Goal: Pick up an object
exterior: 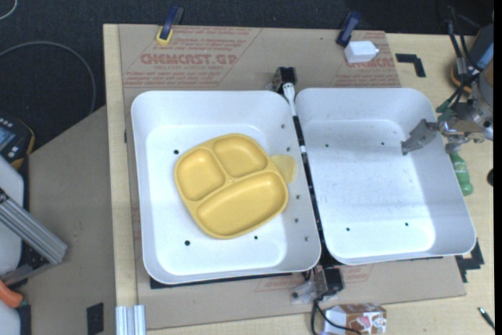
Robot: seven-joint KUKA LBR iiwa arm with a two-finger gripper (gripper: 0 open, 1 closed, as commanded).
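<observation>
The yellow plate (230,186) sits in the left bin (149,169); the claw (420,136) hangs over the right bin (376,247), spread open.

two white bins (157,121), one yellow divided plate (230,184)

The arm (478,82) is cut off at the right edge, and a small yellow piece (284,165) lies half hidden under the yellow plate (230,186).
</observation>
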